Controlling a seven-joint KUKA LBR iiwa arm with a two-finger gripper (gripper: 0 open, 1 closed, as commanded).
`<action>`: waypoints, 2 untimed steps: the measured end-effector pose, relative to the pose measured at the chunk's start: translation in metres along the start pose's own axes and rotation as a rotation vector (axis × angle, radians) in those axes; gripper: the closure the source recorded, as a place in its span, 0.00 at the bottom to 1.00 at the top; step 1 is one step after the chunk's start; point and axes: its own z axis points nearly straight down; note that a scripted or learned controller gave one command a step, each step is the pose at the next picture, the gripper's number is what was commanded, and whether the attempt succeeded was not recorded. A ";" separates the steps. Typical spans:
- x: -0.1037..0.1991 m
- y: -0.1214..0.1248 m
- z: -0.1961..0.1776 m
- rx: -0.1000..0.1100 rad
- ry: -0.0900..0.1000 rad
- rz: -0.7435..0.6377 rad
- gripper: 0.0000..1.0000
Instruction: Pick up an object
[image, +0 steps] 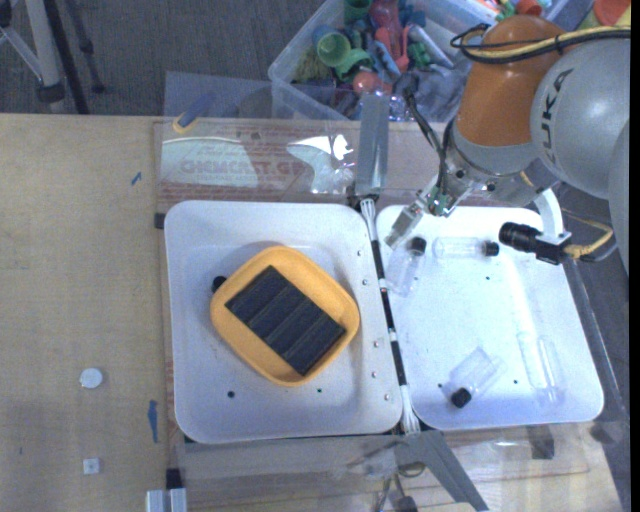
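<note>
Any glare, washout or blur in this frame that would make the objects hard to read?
Camera view: the right bin is washed out, so its clear plastic pieces such as the small bottle barely stand out; glare streaks the plastic sheet behind the bins; the yellow tray in the left bin reads sharply; the gripper looks slightly soft.

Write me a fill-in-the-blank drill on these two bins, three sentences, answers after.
1. The yellow tray with the dark slatted insert lies in the ____ bin.
2. The arm's band above the wrist is coloured ____.
3. The tool hangs over the right bin's far-____ corner.

Missing words: left; orange; left
</note>
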 end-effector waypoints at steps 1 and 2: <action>0.064 -0.027 0.000 0.002 0.006 -0.433 0.00; 0.090 -0.019 0.034 0.006 -0.014 -0.313 0.00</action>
